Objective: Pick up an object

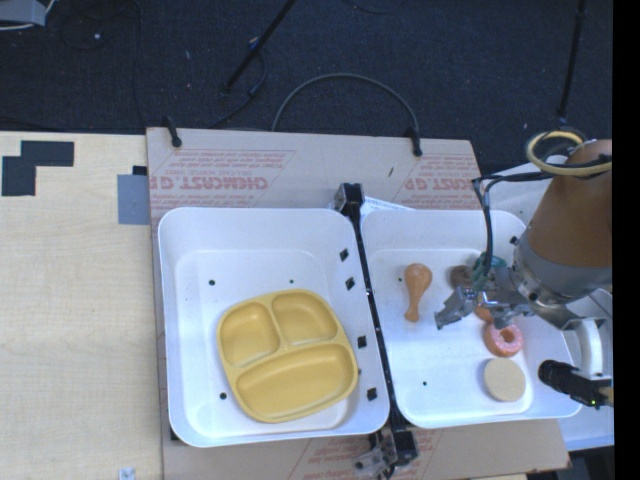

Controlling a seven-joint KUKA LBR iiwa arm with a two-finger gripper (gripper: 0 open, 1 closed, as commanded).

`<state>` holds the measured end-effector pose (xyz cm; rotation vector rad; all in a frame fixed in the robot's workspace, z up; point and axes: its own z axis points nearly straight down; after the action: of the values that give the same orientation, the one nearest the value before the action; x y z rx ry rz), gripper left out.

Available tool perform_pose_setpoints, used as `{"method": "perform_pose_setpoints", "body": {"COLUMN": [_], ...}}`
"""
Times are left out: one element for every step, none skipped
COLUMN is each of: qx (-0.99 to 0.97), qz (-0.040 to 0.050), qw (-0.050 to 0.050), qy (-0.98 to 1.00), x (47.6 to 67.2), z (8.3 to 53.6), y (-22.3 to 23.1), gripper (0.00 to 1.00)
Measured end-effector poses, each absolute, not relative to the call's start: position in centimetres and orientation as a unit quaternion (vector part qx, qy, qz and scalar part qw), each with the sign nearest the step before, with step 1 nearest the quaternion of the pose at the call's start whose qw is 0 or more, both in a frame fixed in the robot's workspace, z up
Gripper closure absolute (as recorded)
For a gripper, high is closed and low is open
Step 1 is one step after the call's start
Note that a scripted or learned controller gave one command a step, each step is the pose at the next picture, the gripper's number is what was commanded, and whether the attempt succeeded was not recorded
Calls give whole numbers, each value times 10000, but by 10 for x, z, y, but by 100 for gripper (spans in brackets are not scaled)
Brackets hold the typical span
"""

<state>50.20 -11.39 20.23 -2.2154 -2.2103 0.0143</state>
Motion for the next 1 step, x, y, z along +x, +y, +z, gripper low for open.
{"method": "perform_pose_setpoints", "body": {"qx": [-7071], "qz": [11], "qw": [20], "qy": [-7071], "x": [505], "z": [208], "y": [-114], "gripper": [0]}}
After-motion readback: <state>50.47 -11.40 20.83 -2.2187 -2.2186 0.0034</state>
